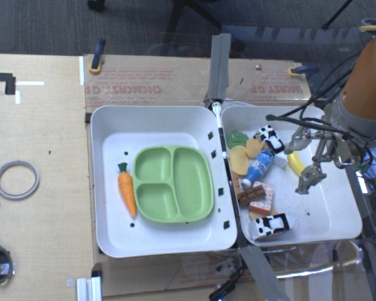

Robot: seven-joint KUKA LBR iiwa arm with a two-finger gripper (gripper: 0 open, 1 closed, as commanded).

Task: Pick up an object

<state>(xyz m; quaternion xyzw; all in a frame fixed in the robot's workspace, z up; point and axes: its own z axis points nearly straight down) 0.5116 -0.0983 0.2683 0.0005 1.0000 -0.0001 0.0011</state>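
My gripper (304,162) hangs over the right bin (338,221), open, its two grey fingers (311,179) spread apart with nothing held between them. A small yellow banana-like piece (294,163) lies on the bin floor right by the fingers. To its left is a heap along the bin's left wall: a black-and-white cow toy (271,140), a blue bottle (260,165), a pale yellow chip shape (239,159), a green piece (237,138) and a brown bar (250,195). Another black-and-white item (269,224) sits at the near left corner.
The left bin (106,231) holds a green divided plate (174,184) with an orange carrot (127,190) lying beside its left edge. A roll of tape (15,179) rests on the bench at far left. The arm's cables (313,119) run over the right bin's far side.
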